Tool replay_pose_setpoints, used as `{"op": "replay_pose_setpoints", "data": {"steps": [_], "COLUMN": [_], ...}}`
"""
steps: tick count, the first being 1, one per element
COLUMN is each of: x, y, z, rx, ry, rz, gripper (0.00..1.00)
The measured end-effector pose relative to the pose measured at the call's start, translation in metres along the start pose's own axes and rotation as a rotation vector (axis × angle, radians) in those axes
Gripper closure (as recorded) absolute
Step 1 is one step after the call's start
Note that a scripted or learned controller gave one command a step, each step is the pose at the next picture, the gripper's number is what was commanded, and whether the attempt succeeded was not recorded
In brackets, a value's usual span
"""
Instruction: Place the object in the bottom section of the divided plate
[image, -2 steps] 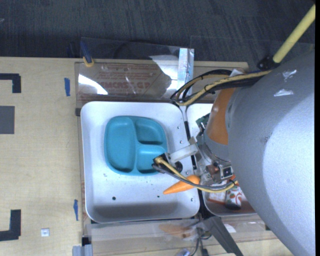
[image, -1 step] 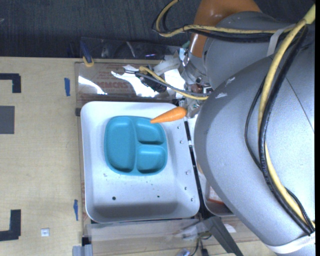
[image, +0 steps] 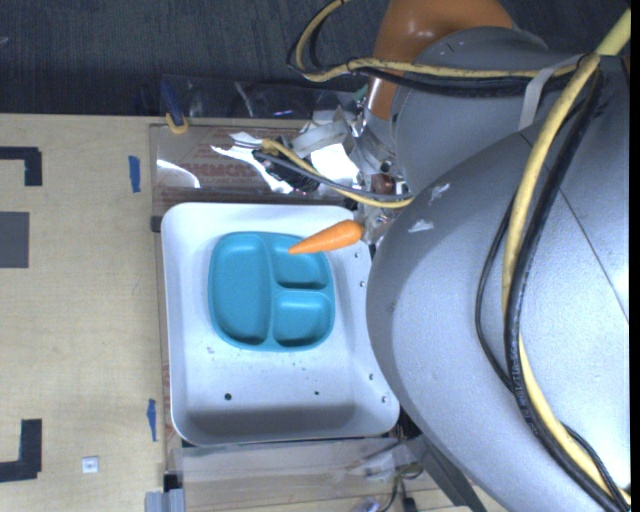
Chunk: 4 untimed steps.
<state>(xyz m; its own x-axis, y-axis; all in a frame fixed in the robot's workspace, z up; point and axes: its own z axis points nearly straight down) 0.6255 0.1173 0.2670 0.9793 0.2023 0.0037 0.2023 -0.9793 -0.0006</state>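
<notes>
A blue divided plate (image: 270, 290) lies in the white bin (image: 200, 390), with one long section on its left and two smaller ones on its right. An orange carrot (image: 325, 240) hangs tilted over the plate's upper right corner, its pointed tip over the upper right section. Its thick end is caught in my gripper (image: 368, 231), which is shut on it at the bin's right wall. The grey arm hides most of the gripper body.
My bulky grey arm (image: 500, 300) with yellow and black cables covers the whole right side. A shiny tray with wiring (image: 260, 160) sits behind the bin. The tan bench (image: 80, 300) with black marks and blue tape stretches to the left.
</notes>
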Motion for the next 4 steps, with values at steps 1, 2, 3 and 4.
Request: {"op": "replay_pose_setpoints", "data": {"steps": [1, 2, 3, 4], "x": [-0.094, -0.140, -0.094, -0.036], "y": [-0.002, 0.070, 0.058, 0.005], "z": [-0.081, 0.036, -0.010, 0.052], "rx": [0.001, 0.000, 0.001, 0.000], "ry": [0.000, -0.017, -0.005, -0.012], "rz": [0.003, -0.100, -0.157, -0.127], "gripper": [1.00, 1.00, 1.00, 1.00]}}
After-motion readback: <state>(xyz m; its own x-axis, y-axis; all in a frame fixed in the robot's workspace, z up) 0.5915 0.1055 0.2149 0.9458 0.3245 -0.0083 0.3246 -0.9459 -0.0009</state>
